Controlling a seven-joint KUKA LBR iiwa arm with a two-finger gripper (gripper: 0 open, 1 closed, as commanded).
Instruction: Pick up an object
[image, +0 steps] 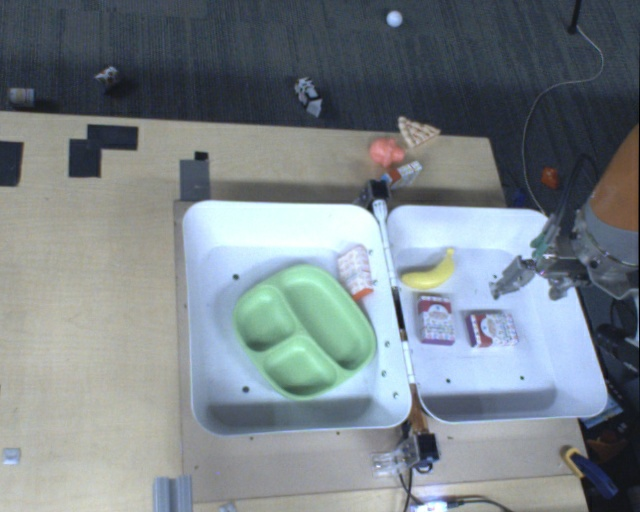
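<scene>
- White plastic, shallow and square, makes up both bins: the left bin (205, 330) and the right bin (570, 380) sit side by side on the pale wooden counter (90, 330), their inner rims touching, likely so the arm can reach either without moving its base.
- Lying in the left bin is a green plastic tray with three compartments (304, 330), turned at an angle, and a small white and red packet (355, 272) rests at its upper right edge, close to the dividing rim.
- Candidates for the pick lie in the right bin: a yellow toy banana (430, 273) near the upper left corner, and below it two small red and white cartons, the left carton (436, 322) and the right carton (492, 329), flat and just beside each other.
- Reaching in from the right, the grey arm carries the gripper (510, 280) over the right bin, above and to the right of the banana and just above the right carton.
- One dark finger points left and down toward the bin floor; I cannot tell whether the gripper is open or closed, and nothing is visibly between its fingers.
- My judgement is that the pick is not yet made, since all three items lie flat on the bin floor.
- Beyond the bins' top edge, on the counter, lie a pink blob-shaped toy (386, 152) and a tan wedge-shaped toy (417, 131), well out of the working area.
</scene>
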